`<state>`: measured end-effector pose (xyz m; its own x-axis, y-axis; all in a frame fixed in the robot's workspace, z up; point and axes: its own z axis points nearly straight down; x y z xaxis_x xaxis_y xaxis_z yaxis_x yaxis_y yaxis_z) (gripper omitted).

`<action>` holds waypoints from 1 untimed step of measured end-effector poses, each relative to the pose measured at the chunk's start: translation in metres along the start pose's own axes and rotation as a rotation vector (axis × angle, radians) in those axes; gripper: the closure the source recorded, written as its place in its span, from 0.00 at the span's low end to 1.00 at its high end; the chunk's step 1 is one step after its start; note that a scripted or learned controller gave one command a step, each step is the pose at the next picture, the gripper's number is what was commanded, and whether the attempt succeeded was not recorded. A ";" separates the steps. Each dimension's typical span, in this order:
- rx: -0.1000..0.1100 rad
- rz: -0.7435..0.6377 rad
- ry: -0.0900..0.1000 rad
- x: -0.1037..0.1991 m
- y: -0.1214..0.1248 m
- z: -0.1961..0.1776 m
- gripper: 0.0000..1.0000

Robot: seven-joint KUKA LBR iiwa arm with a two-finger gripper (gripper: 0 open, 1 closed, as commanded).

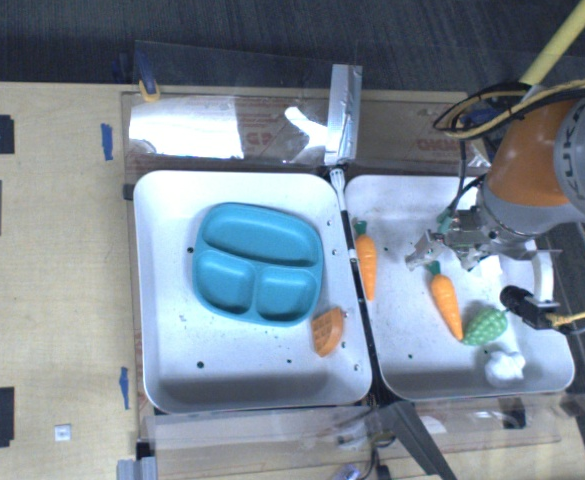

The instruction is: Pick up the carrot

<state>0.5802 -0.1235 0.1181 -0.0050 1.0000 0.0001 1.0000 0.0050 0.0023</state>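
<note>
- Hovering over the upper part of the right bin [562,368], the gripper [450,240] sits under the grey wrist with its orange band; whether it is spread or closed I cannot tell from this slanted view, and nothing shows between its tips.
- Two carrots lie in the right bin. The nearer carrot [446,305] rests on the bin floor just below the gripper, a little toward the near edge of the bench, close to the gripper but apart from it.
- Its long axis runs on a slight diagonal: the green stub points up toward the gripper, and the orange body tapers down and to the right, with the tip ending just beside a green leafy toy [486,326].
- The second carrot [366,264] lies against the left wall of the same bin, next to the divider, well to the left of the gripper. Its axis is close to vertical in the view, green end up.
- My judgement: the carrot under the gripper is the easier target, calling for a short move down and toward the near edge, with the fingers closing across the narrow width of the body, not along its length.
- A risk I see: the leafy toy and a white object [506,366] crowd the carrot's tapered end, so a grasp near the middle or the thicker top looks safer.
- The left bin [162,368] holds a blue divided plate [258,264] and an orange piece of food [326,331], both far from the move.
</note>
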 end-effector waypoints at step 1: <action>-0.003 -0.281 0.000 -0.010 -0.059 0.031 0.00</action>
<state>0.5210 -0.1340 0.0873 -0.2818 0.9595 -0.0013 0.9594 0.2818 0.0048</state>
